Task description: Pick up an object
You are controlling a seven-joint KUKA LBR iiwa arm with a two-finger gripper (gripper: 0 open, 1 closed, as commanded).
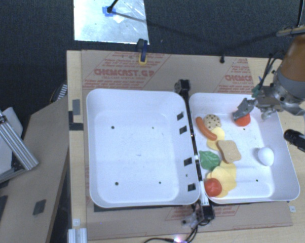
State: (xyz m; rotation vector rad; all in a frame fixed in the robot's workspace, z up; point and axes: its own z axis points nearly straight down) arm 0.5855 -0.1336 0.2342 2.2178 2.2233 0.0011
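On the counter (pixel 117 65), the left white bin (pixel 137 146) sits beside my right white bin (pixel 281 186), where toy food clusters along its left side; my end effector (pixel 242 113) hovers over a small red-orange round piece (pixel 243 119), grip state unclear

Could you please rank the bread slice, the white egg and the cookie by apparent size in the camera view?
1. bread slice
2. white egg and cookie: they look about alike, so I leave them unranked.
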